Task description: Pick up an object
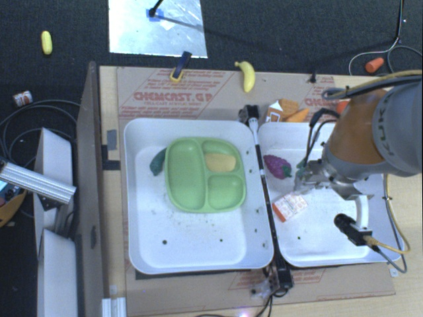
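Observation:
In the right bin (310, 246) lie a purple bunch of grapes (278, 166) near the left wall and a small white and orange carton (290, 207) below it. My gripper (305, 180) hangs over the right bin, just right of the grapes and above the carton, its fingertips hidden under the wrist. The left bin (152, 243) holds a green divided plate (201, 177) with a yellow piece (220, 161) in its upper right compartment. A dark green object (157, 161) lies against the plate's left edge.
A yellow banana (247, 75) lies on the cardboard behind the bins. Orange pieces (293, 113) sit just beyond the right bin's far rim. Another yellow object (46, 42) lies on the dark floor at far left.

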